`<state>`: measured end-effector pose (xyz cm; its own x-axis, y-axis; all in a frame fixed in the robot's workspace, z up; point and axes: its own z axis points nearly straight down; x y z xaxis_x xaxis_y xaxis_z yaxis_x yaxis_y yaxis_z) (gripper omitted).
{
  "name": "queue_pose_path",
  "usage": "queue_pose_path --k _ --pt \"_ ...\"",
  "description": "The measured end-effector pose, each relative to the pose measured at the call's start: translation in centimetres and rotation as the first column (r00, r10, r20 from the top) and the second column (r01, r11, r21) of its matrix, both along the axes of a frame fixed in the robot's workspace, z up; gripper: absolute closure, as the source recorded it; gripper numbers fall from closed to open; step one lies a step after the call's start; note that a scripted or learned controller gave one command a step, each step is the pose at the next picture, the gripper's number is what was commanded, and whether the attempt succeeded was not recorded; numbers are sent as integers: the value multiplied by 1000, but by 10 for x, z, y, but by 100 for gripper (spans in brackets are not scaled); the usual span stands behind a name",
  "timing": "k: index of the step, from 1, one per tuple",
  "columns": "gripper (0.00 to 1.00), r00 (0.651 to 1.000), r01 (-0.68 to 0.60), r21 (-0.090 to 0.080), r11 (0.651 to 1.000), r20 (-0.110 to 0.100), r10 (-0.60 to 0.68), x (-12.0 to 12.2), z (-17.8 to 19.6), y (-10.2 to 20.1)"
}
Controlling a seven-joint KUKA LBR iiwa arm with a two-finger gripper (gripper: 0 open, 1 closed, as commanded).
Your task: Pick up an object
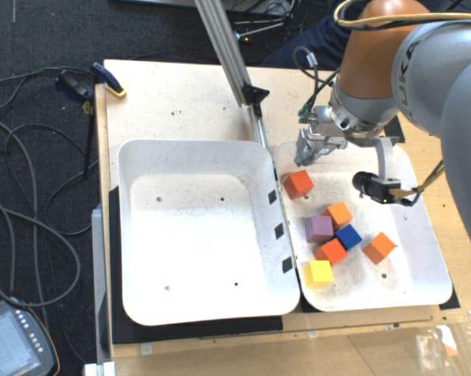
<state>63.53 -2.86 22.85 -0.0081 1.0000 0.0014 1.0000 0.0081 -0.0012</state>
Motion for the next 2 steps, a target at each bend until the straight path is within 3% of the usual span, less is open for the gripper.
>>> queue_pose_path --k 2 --pt "100 1000 1 0 1000 3 -1 16 6 97"
